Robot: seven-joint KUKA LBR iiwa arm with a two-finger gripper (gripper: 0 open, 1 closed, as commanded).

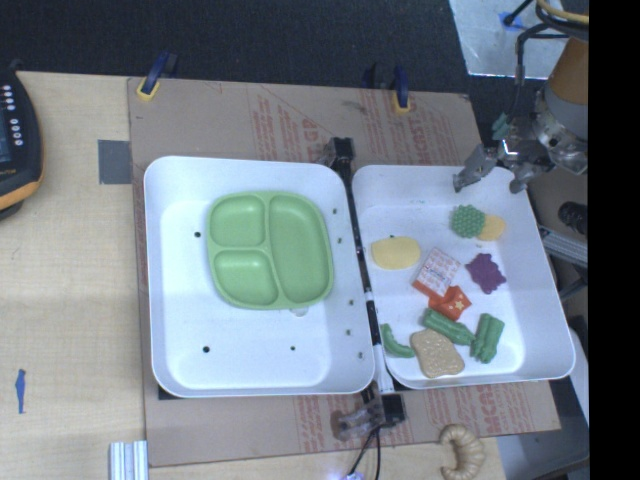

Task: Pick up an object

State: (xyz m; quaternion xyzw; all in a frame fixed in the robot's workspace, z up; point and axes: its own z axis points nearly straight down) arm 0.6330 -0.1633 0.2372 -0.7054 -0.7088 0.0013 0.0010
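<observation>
My gripper hangs over the far right corner of the right bin, fingers spread open with nothing between them. Just below it in the bin lie a green bumpy ball and a yellow piece beside it. Further toward the front are a yellow oval, a red and white packet, a purple piece, a small red piece, green bean pods, another green pod and a slice of toast.
The left bin holds a green divided plate. A tan curled object lies on the bench in front of the right bin. A black and orange pendant sits at the left edge. Clamps hold the cardboard at the back.
</observation>
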